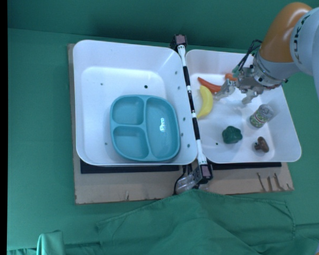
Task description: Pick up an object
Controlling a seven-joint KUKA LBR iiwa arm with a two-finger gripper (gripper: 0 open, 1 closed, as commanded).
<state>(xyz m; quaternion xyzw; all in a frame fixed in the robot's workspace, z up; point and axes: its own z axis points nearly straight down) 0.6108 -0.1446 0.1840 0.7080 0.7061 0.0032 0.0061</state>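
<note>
From above, two white bins sit side by side on a green bench. The left bin (pixel 95 62) holds a teal divided plate (pixel 144 127), lying flat toward its near side. A black-and-white rail (pixel 192 105) runs between the bins.

The right bin (pixel 287 142) holds the loose things. A yellow banana (pixel 206 101) lies by the left wall, and an orange-red carrot (pixel 209 84) lies just past its far end, touching or nearly so. A dark green broccoli piece (pixel 232 135) sits near the middle toward the near side. A small jar (pixel 261 116) stands tilted to the right, and a brown lump (pixel 261 144) lies nearer still.

The arm (pixel 303 31) reaches in from the right, over the far part of this bin. The gripper (pixel 238 89) hangs just right of the carrot tip, with the jar close by on its near right. Whether its jaws are wide or narrow I cannot tell; nothing is seen between them.
</note>
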